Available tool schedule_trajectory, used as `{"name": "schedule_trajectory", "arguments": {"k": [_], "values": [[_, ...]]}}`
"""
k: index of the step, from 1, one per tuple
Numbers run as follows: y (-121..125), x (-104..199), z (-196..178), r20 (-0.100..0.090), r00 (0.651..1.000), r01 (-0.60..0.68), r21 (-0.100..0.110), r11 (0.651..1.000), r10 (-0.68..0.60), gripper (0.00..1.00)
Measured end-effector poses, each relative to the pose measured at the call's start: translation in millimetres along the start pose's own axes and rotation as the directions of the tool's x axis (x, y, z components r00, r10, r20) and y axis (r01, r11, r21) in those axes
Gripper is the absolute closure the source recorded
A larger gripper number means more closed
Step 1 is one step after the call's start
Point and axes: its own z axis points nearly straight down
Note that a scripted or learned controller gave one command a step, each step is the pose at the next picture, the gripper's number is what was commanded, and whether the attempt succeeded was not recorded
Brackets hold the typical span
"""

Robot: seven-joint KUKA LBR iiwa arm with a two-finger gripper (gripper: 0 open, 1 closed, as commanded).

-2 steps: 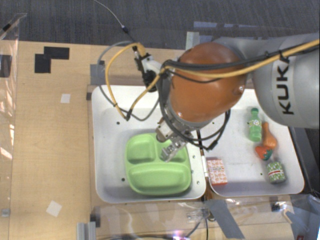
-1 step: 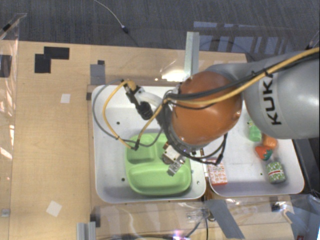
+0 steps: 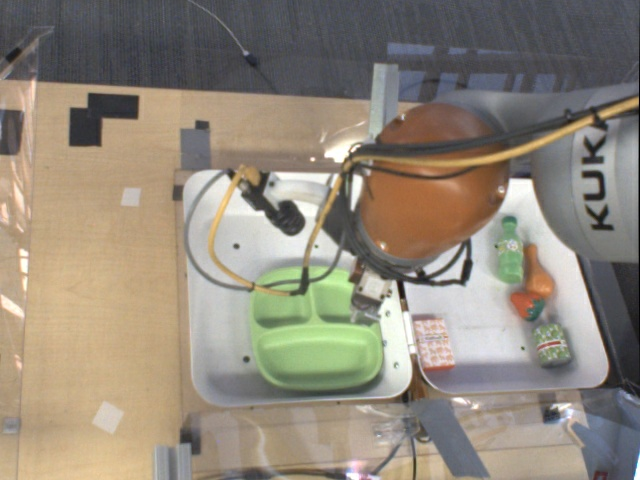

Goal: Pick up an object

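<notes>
A green divided tray (image 3: 315,343) lies in the left bin (image 3: 215,308), toward its front right. My gripper (image 3: 366,303) hangs over the tray's right rear corner, close to or touching its rim. The orange wrist band (image 3: 430,183) sits right above the gripper and hides most of it. I see nothing held in it. The right bin (image 3: 480,363) holds a pink patterned box (image 3: 433,341), a green bottle (image 3: 509,250), an orange carrot-like piece (image 3: 537,276), a small red item (image 3: 526,303) and a small can (image 3: 550,345).
Yellow and grey cables (image 3: 215,233) loop from the arm across the back and left of the left bin, reaching the tray's rear edge. The wall between the two bins (image 3: 408,353) runs just right of the gripper. The arm covers the back of the right bin.
</notes>
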Motion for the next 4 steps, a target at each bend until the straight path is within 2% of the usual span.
{"name": "schedule_trajectory", "arguments": {"k": [1, 2, 3, 4], "values": [[26, 18, -45, 0.000, 0.990, 0.140, -0.001, 0.990, -0.140, 1.00], [-7, 2, -19, 0.006, 0.994, 0.108, -0.001, 0.994, -0.108, 1.00], [-23, -10, 12, 0.006, 0.987, 0.159, -0.002, 0.987, -0.159, 1.00], [21, 22, -8, 0.000, 0.990, 0.140, -0.003, 0.990, -0.140, 1.00]]}}
